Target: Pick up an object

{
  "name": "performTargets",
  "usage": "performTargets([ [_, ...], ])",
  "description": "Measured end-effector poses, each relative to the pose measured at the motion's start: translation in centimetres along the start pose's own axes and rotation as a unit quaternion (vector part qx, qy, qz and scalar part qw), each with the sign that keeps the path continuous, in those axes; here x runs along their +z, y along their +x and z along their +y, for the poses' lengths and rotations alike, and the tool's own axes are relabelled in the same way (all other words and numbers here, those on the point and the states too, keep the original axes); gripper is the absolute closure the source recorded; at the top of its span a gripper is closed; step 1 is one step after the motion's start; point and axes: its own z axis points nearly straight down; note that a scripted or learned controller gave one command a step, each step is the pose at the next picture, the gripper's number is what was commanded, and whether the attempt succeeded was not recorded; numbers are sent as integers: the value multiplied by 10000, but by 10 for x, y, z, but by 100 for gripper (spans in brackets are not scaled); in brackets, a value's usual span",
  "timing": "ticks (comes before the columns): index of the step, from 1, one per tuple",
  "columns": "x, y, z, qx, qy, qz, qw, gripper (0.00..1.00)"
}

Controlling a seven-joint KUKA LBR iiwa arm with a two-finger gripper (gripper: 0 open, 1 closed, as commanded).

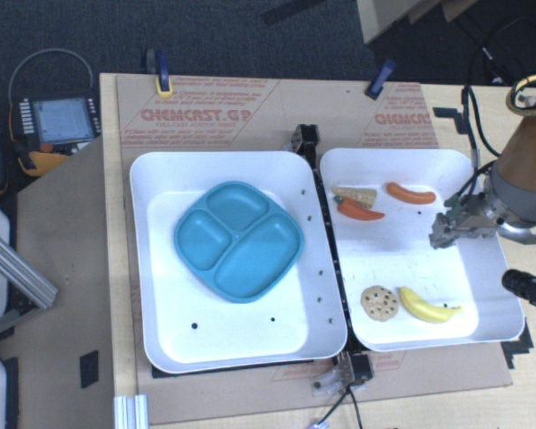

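Toy foods (402, 248) — right bin (491, 329)

In the right bin (482, 324), the open floor lies at the centre, between the food items. At 12 o'clock a sausage (411, 193) and, toward 11, a red pepper (360, 210) touching a bread slice (355, 195) crowd the far wall. At 6 o'clock a cookie (380, 303) and a banana (427, 307) sit just beside each other. The gripper (448, 229) hangs at 3 o'clock. In the left bin (161, 329), a blue divided plate (239, 239) takes the centre, leaving a bare band from 5 to 8 o'clock.
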Motion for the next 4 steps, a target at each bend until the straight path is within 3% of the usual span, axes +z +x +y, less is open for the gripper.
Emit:
performTargets([
  [2, -104, 3, 13, -4, -5, -2, 10000, 100],
  [4, -91, 110, 73, -30, 19, 18, 10000, 100],
])
